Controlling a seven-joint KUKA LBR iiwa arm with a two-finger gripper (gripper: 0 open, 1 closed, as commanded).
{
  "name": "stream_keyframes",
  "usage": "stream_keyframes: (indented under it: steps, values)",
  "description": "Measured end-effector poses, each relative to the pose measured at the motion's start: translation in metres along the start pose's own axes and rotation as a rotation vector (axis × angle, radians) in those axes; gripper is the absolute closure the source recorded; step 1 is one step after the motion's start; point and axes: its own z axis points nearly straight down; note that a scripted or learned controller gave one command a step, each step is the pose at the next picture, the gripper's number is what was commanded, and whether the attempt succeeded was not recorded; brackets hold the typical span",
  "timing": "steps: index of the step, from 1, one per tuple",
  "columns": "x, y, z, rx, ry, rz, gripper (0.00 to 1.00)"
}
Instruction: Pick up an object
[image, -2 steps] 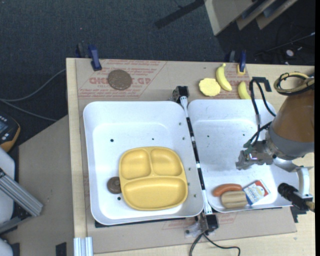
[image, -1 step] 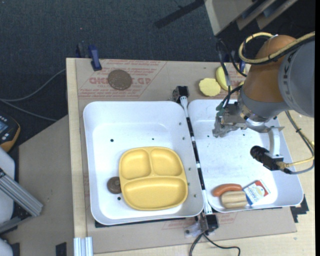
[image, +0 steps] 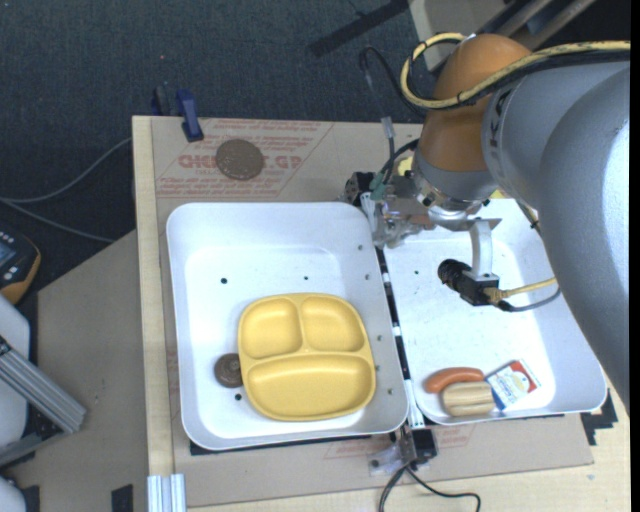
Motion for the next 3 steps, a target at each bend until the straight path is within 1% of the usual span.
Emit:
stream_keyframes:
  steps: [1,2,3]
  values:
    - [-0.065,0.022,0.000,0.001,-0.005,0.013,1.00]
    - [0.003,0.052,-0.041,-0.003,-0.001,0.001,1.00]
    - [0.059,0.051,-0.043,0.002,0.000,0.003,1.00]
